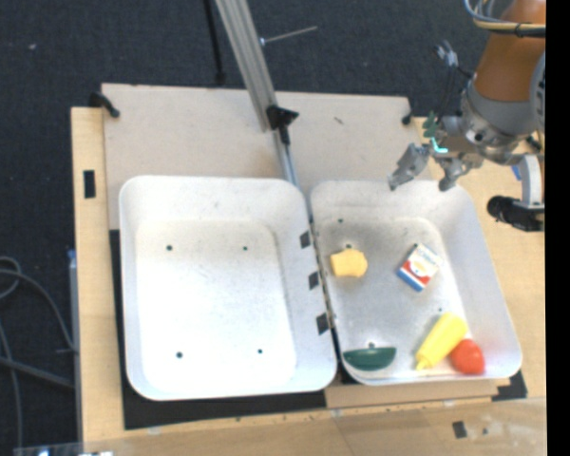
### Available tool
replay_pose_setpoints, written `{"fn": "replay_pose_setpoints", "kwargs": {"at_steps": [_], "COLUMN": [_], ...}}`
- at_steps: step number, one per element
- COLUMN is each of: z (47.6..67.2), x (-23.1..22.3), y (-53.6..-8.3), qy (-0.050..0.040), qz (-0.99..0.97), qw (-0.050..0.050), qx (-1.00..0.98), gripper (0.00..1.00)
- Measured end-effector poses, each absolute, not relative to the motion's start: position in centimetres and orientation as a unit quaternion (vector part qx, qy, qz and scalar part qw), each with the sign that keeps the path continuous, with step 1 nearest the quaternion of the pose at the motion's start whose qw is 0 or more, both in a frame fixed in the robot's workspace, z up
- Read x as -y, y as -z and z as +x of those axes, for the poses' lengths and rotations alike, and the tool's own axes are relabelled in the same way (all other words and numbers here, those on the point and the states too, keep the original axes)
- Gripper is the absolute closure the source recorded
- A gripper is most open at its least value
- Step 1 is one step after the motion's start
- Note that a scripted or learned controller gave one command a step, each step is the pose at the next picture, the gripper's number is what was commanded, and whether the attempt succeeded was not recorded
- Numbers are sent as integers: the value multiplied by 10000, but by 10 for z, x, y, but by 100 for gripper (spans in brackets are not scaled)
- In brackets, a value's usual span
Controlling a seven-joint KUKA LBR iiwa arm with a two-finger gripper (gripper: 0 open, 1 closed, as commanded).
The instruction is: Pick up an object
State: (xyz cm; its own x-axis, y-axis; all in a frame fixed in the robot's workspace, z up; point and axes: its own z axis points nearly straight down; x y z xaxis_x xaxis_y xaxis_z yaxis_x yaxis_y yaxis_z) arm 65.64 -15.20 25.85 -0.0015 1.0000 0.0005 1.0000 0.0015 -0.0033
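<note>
The right bin [475, 245] holds several small objects: a yellow lump [349, 263] near its left side, a red, white and blue carton [417, 268] in the middle, a yellow bottle [440, 340] beside a red ball [467, 356] at the front right, and a dark green piece [370, 356] at the front edge. My gripper [426, 171] hangs above the bin's back rim, open, its two fingers spread with nothing between them. It sits well above and behind the carton.
The left bin [138, 283] lies beside the right one. A slanted metal pole [250, 60] rises from between the bins toward the back. Cables [9, 302] trail on the dark floor at the left.
</note>
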Motion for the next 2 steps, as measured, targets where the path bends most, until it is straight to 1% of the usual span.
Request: {"fn": "replay_pose_setpoints", "kwargs": {"at_steps": [1,2], "z": [657,661], "x": [153,150], "y": [-262,-218], "qy": [-7,-19], "qz": [-7059,-7049], "qw": [-13,2], "qx": [7083,7093], "gripper": [0,0]}}
